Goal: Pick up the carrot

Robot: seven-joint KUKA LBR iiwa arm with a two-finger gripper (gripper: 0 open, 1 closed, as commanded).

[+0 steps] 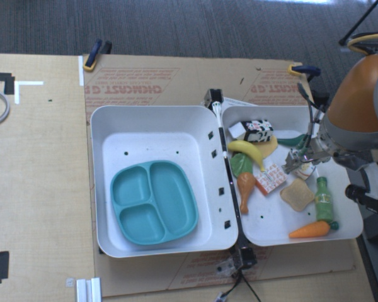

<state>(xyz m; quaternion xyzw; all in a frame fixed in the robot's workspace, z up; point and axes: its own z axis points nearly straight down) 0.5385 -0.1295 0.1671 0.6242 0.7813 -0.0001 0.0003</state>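
While the fingers (300, 162) hover in the right bin (274, 226), I cannot tell from this slant whether they are apart or together; nothing shows between them. Just below them: a tan sponge-like block (297, 195), a green bottle (323, 200). Left of them: a small printed box (269, 178), a banana (248, 150), a drumstick (246, 190). The carrot (310, 230) lies well below the fingers, by the bin's near wall, touching the bottle's base. I judge it a light, rigid, smooth toy. Long axis nearly sideways: tip left, green top right. Best hold: across the thick middle.
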